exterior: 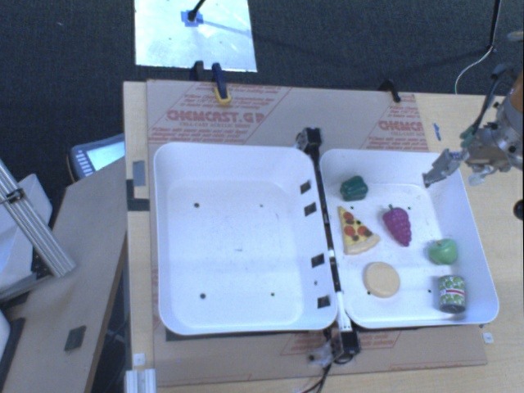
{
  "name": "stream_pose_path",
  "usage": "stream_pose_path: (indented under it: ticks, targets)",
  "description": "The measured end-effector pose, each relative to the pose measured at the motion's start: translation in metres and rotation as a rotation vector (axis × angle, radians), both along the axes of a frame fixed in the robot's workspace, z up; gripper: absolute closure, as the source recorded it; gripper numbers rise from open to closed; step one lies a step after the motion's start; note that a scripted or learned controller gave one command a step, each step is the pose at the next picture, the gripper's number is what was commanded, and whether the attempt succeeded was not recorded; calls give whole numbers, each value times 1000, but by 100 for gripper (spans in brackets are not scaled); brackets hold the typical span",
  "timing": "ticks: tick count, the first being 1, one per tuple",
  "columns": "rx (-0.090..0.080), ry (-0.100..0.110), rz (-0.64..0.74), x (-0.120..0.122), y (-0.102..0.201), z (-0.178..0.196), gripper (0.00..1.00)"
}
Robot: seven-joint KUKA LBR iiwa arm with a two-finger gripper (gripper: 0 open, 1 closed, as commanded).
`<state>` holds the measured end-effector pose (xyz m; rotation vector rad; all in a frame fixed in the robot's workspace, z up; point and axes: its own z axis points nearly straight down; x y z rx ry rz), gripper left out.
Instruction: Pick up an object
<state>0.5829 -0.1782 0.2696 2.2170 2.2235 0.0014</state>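
My jaws (pixel 438 170), whose state I cannot tell, hang bare over the right bin's (pixel 483 297) far corner, beyond the purple grapes (pixel 398 224), my likeliest pick, lying unobstructed mid-bin.

A: Arm (pixel 509 125)? Cut off by the right edge, just the wrist bit in frame.
B: Gripper (pixel 436 170) small and blurry, can't tell finger gap. Skip.
A: Can (pixel 451 293) label, unreadable, too small.
B: Pizza slice (pixel 357 229) toppings are just dots.
A: Green thing (pixel 354 188) at the back of the right bin (pixel 483 297), pepper maybe, too blurry to call.
B: Round tan piece (pixel 381 279), no detail, can't say what it is.
A: Left edge, metal rail (pixel 29 219) and white stuff cropped off.
B: Cable (pixel 497 15) top right runs out of frame.
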Motion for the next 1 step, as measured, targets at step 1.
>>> stream_pose_path:
  ticks: [1]
  targets:
    - [-1,-4,4,1,0,11,100]
